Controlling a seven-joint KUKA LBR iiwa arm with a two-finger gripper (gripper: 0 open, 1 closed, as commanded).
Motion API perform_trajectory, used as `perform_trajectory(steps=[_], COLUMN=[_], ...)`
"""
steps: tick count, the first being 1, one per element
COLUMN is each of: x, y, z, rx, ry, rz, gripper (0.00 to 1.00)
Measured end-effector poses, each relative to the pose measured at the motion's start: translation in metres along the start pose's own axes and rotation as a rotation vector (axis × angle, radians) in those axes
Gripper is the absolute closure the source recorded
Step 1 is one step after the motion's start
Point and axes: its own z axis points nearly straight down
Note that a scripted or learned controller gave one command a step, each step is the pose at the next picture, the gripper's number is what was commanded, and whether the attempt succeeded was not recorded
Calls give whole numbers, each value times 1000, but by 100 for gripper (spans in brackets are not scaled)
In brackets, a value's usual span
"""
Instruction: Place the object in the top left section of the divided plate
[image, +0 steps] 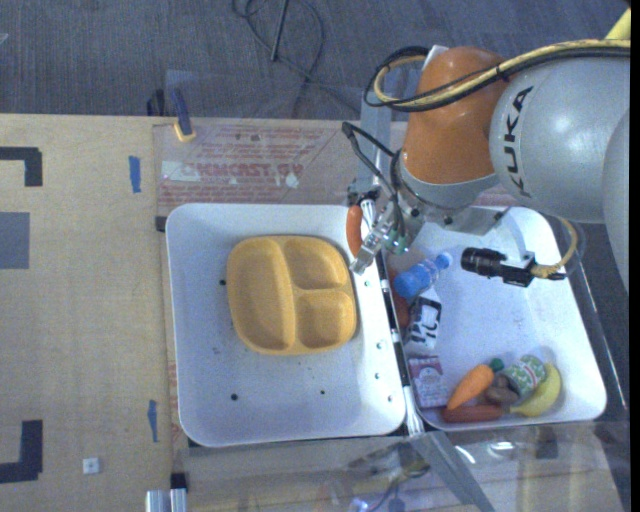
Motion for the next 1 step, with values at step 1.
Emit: perform_trajectory(steps=[1], x=[21], y=[-7], z=[0], rx=[0], ry=[0], rz=[-142], gripper=[100])
